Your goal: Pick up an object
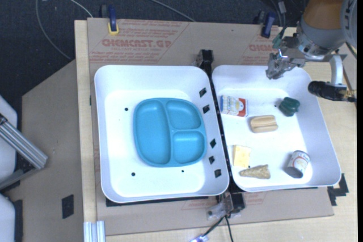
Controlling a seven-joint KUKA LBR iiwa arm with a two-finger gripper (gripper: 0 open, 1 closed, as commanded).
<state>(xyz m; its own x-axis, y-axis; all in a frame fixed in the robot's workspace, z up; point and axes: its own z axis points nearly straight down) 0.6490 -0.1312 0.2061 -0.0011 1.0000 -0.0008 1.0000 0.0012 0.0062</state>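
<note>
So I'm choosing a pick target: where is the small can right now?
The small can lies in the right bin's near-right corner, right of the cracker-like piece and below the bread roll.

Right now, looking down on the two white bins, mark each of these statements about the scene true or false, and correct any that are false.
1. The blue divided plate lies in the left bin. True.
2. The gripper holds the dark green object. False: that object lies on the right bin's floor, apart from the gripper.
3. The small can lies near the right bin's front right corner. True.
4. The bread roll rests on the blue divided plate. False: it lies in the right bin.
</note>
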